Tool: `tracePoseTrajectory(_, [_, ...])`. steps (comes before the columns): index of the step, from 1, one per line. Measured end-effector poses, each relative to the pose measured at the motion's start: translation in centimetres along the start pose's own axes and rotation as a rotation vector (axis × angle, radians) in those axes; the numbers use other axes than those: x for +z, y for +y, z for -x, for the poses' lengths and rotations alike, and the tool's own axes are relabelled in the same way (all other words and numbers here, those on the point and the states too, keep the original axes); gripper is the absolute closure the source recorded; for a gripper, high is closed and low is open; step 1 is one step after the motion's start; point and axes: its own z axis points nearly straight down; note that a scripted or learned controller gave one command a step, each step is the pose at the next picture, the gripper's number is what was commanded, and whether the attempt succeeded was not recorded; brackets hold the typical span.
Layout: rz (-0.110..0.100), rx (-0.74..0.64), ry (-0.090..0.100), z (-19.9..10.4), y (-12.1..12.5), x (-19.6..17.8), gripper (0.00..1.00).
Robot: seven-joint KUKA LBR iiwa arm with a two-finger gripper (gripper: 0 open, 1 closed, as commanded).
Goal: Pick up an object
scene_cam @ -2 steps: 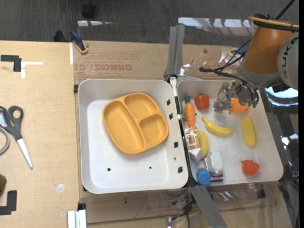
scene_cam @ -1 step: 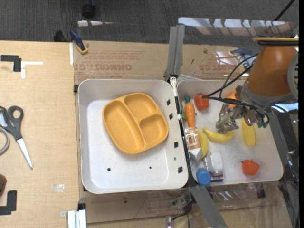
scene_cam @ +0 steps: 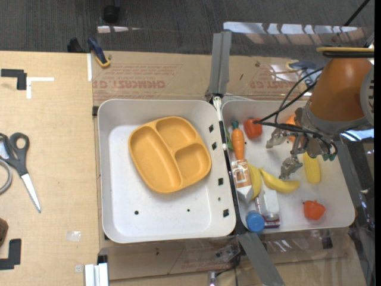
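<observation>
Banana (scene_cam: 280,183) lies just beneath the pincer (scene_cam: 286,154), its fingers spread wide, empty

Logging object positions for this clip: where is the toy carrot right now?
In the camera view, the toy carrot lies in the right bin, against its left wall, just left of a red tomato.

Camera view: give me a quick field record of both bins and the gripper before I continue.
left bin: orange divided plate
right bin: carrot, two bananas, blue-capped bottle, red pieces
gripper: hanging over the right bin, just above a banana
held item: none visible between the fingers
bench, left: scissors
</observation>
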Motion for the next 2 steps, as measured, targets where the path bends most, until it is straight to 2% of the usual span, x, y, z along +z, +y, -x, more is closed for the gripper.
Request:
tracePoseTrajectory(1, [0.000, -0.008, 0.001, -2.1, -2.7, 0.0, 0.00])
tracePoseTrajectory(2, [0.000, 0.012, -0.003, 6.7, 1.1, -0.1, 0.00])
